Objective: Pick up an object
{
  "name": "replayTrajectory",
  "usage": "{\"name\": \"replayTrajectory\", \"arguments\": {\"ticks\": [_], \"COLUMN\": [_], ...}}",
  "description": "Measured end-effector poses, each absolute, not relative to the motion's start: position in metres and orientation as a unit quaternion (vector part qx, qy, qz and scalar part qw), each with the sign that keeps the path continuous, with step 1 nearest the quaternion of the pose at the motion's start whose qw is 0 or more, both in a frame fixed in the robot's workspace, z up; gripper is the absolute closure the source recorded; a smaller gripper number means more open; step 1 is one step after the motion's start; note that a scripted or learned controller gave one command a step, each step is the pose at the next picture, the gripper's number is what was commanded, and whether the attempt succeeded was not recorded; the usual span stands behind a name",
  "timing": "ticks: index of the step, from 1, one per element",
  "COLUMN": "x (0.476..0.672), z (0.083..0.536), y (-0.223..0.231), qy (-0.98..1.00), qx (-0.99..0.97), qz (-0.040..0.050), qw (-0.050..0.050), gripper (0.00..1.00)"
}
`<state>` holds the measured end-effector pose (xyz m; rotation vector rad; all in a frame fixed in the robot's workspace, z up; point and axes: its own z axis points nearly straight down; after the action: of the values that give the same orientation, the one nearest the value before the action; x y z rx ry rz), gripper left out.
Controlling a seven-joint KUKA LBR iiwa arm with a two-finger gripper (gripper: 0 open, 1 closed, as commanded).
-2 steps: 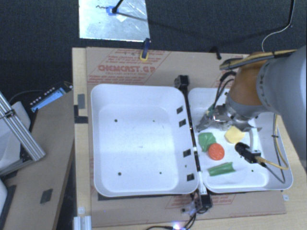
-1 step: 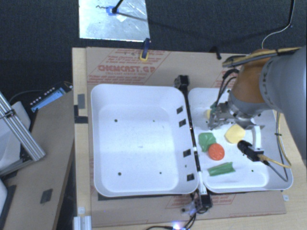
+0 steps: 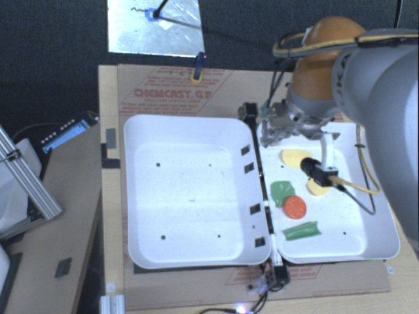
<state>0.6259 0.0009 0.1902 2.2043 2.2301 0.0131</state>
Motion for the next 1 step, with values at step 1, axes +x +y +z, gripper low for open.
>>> {"name": "replayTrajectory", "arguments": {"ticks": [1], "x": [0.4943], "z": [0.1837], "y": [0.0542], "qy": [0.710], "qx": [0.704], "qz": [-0.0022], "qw": [-0.005], "gripper": [1.00]}}
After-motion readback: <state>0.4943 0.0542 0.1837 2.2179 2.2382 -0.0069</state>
